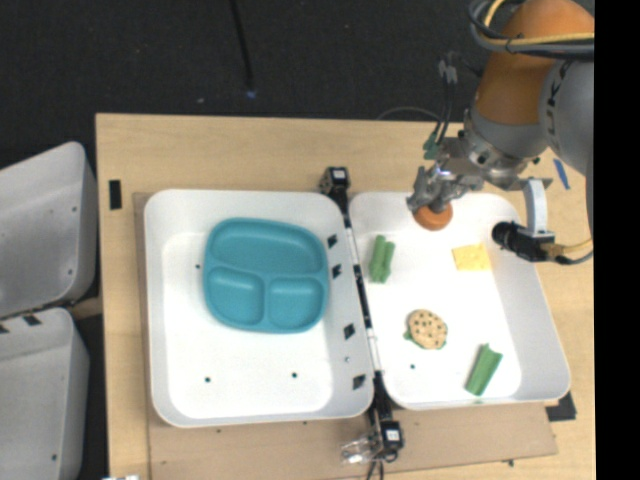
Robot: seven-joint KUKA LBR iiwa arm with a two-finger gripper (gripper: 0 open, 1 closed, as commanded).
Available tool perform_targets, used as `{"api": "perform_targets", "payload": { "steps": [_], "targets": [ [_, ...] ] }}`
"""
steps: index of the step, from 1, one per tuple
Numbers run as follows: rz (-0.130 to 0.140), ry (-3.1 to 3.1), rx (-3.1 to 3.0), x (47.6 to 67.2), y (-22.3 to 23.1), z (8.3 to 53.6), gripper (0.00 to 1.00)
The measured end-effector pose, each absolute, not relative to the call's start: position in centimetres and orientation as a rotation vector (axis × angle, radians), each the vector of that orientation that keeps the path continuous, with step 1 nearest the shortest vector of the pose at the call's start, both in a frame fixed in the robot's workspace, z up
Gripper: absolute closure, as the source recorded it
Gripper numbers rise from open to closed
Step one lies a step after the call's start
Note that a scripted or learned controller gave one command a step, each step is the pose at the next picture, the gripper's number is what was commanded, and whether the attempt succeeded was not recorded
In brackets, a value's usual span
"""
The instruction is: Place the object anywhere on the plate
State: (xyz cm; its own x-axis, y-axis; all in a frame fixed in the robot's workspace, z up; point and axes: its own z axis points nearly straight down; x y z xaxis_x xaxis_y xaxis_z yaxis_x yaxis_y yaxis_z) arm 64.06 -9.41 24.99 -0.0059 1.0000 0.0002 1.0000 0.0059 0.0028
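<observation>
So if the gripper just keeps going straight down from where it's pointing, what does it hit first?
Most likely the orange object directly beneath the gripper in the right bin; they look close or touching, though depth is unclear.

The gripper (432, 194) hangs right over an orange ball (434, 217) at the right bin's (530, 308) far edge. The teal plate (266, 274) sits in the left bin (180, 368); two green pieces, a cookie (427, 329) and a yellow block (471, 258) lie scattered nearby.

One fixed camera looks down at a slant from above the desk (120, 158), far enough back to take in both bins, the left bin (180, 368) and right bin (520, 348), with the arm (520, 58) entering from the right.
</observation>
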Motion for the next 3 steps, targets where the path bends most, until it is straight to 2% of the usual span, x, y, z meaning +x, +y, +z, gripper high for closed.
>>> {"api": "perform_targets", "payload": {
  "steps": [1,3],
  "targets": [
    [0.004,2.229,2.212,65.9,-3.7,24.9,1.0],
    [0.004,2.225,2.214,66.5,5.8,25.5,1.0]
  ]
}}
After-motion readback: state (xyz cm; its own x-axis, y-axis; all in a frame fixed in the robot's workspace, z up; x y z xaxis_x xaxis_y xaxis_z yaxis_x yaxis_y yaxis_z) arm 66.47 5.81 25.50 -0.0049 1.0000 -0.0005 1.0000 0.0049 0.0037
